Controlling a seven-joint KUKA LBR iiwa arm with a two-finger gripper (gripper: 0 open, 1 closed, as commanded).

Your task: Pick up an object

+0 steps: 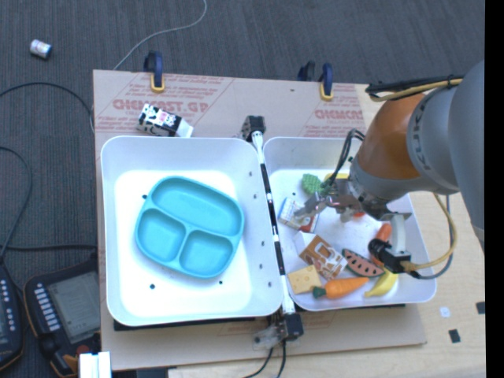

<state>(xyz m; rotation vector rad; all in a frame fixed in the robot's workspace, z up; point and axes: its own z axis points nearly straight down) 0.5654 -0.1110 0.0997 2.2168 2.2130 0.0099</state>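
Two bins: your gripper (315, 205) is down near the left wall of the right bin (421, 290), finger state can't tell, reaching step, toys like the waffle (321, 255) and carrot (343, 287) along the front edge, next: close and lift.

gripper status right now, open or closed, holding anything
Gripper: low in the right bin above the toy food; whether it is open, shut or holding anything cannot be told.
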